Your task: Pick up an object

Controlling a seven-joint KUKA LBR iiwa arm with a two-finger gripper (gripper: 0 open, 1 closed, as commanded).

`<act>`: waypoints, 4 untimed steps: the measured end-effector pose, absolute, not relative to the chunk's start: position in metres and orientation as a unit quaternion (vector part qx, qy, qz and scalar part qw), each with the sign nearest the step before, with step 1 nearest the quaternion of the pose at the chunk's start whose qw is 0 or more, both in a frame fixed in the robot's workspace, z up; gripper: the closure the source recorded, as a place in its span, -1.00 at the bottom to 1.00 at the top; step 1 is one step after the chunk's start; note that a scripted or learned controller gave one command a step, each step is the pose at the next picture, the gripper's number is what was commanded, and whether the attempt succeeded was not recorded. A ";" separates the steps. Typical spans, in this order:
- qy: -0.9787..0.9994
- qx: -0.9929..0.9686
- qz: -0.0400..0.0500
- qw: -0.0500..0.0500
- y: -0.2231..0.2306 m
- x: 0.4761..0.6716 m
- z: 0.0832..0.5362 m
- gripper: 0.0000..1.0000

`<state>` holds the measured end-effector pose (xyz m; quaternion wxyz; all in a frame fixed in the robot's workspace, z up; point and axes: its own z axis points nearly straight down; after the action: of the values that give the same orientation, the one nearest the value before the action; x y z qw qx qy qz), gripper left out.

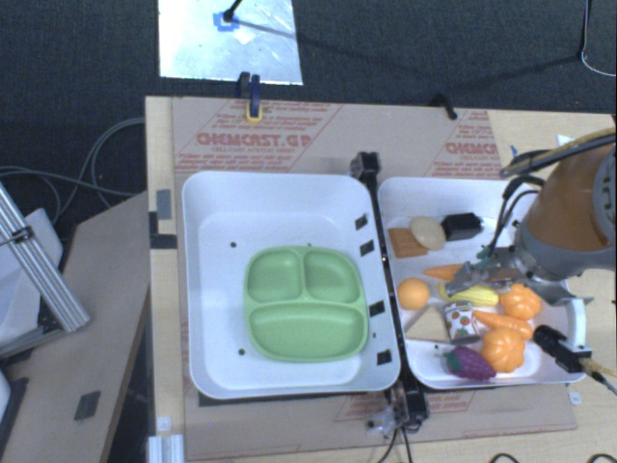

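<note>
The right bin (424, 193) holds several toy foods. My gripper (471, 279) hangs low over the middle of this bin, directly above a yellow banana (476, 297) and just right of a small carrot (441, 272). An orange ball (413, 293) lies to its left. An orange pumpkin (522, 302) sits to its right. In front of it lie a small printed box (461, 322), a second carrot (503, 323), an orange pepper (504, 352) and purple grapes (468, 362). I see nothing lifted off the bin floor.
At the back of the right bin lie a beige bun (427, 231), a brown cracker (405, 245) and a black block (461, 226). The left bin (212, 258) holds a green divided plate (307, 303). A black divider (378, 258) separates the bins.
</note>
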<state>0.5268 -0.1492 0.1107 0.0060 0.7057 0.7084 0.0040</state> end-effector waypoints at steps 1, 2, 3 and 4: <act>0.708 0.706 0.003 0.007 -0.151 0.527 0.120 1.00; 0.709 0.706 0.001 0.002 -0.147 0.520 0.170 1.00; 0.709 0.705 0.002 0.003 -0.147 0.522 0.223 1.00; 0.710 0.704 0.002 0.001 -0.113 0.556 0.232 1.00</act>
<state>0.5556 -0.1129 0.2318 0.0011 0.7039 0.7103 0.0017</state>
